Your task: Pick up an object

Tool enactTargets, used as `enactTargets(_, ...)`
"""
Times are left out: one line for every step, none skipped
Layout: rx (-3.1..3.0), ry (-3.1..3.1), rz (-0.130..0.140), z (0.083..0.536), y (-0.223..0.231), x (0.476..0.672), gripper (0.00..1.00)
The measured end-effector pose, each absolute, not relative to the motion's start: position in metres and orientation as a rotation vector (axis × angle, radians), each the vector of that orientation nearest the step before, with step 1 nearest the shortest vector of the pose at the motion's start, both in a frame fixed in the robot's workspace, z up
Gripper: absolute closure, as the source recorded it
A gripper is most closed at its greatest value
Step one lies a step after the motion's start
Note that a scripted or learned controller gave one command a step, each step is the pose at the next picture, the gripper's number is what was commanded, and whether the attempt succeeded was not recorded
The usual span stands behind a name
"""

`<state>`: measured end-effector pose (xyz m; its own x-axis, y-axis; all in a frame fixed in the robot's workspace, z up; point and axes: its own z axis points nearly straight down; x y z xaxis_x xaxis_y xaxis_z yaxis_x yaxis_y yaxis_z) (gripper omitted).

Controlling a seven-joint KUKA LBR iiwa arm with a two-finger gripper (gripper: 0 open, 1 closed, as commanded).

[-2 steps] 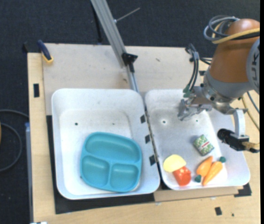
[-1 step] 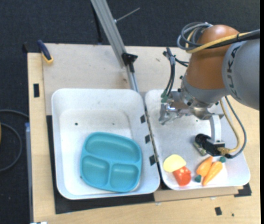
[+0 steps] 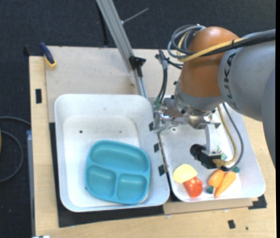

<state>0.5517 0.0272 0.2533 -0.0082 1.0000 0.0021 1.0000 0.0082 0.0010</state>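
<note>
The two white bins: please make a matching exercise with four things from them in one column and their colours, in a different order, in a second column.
Things:
1. divided plate, in the left bin
2. carrot, in the right bin
3. round piece beside the red one
4. small piece at the near rim of the right bin

Colours:
A. yellow
B. red
C. blue
D. orange

Pairs: 1-C, 2-D, 3-A, 4-B
</note>
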Motion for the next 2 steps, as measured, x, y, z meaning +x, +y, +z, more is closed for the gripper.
enactTargets(-2.213, -2.227, 0.001, 0.2364, 0.0703, 0.5507, 1.00)
enactTargets(-2.218, -2.224, 0.000, 0.2373, 0.0680, 0.5510, 0.00)
